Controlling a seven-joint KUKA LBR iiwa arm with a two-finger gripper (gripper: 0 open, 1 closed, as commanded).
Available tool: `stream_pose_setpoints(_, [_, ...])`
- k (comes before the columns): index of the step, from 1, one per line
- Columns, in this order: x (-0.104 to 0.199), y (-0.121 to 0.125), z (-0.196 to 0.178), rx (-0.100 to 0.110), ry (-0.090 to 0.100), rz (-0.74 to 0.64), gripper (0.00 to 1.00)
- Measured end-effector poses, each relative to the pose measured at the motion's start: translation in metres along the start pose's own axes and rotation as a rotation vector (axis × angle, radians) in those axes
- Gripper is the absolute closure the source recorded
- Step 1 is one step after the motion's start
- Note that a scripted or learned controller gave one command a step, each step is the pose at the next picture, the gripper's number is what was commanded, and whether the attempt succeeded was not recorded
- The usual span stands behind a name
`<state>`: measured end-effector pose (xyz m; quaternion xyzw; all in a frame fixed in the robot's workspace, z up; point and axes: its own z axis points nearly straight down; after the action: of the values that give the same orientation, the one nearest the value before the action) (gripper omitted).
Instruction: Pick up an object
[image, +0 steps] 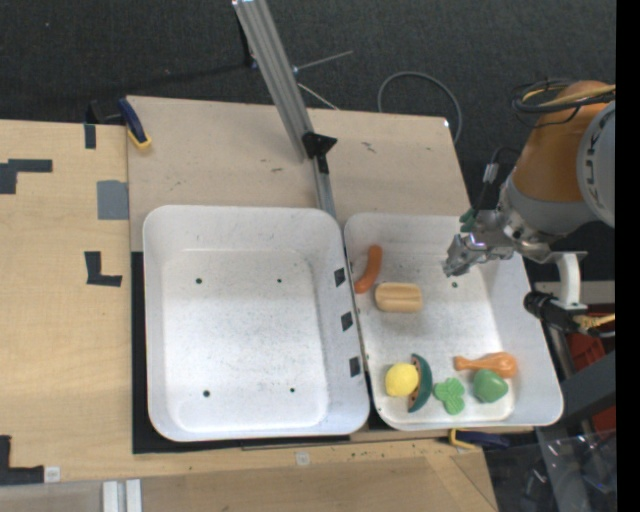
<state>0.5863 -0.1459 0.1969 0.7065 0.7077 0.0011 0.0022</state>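
The right bin (520, 335) holds several toy foods. An orange sausage (368, 268) lies near its upper left, with a tan bread roll (398, 297) just below it. Along the front sit a yellow lemon (401, 380), a dark green curved piece (421, 384), a light green vegetable (451, 394), a green pepper (490, 386) and an orange carrot-like piece (487, 364). My gripper (459, 262) hangs over the bin's upper right part, to the right of the roll and apart from it. Nothing shows between its fingertips.
The left bin (240, 320) lies beside the right one. A slanted metal pole (285, 90) crosses the back of the bench. A black cable (420, 95) loops behind the bins. Tape marks dot the wooden surface on the left.
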Motion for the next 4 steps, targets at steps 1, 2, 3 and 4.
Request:
stream_pose_setpoints(1, [0.004, 0.001, -0.063, -0.002, 0.000, 0.000, 1.00])
stream_pose_setpoints(2, [0.005, 0.001, -0.060, 0.006, 0.001, 0.001, 1.00])
stream_pose_setpoints(3, [0.053, 0.008, -0.062, 0.005, 0.003, -0.004, 1.00])
stream_pose_setpoints(4, [0.118, 0.007, -0.054, 0.007, 0.004, -0.006, 1.00])
